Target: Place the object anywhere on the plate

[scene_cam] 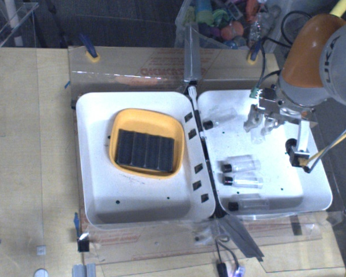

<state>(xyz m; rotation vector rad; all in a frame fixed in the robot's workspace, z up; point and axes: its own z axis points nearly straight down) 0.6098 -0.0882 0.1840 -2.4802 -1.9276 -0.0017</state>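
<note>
A yellow plate (118, 126) with rounded corners lies in the left bin (92, 154). A black ridged rectangular object (147, 150) rests flat on it, inside the rim. My gripper (262, 123) hangs over the back of the right bin (317, 183), well to the right of the plate. Its two pale fingers stand apart, open, with nothing between them.
Two clear vials with black caps (240, 165) (242, 181) lie in the middle of the right bin, and a third clear piece (251, 203) lies at its front wall. A small dark item (207, 124) sits by the divider (197, 149). A tub of colourful toys (228, 10) stands behind the bins.
</note>
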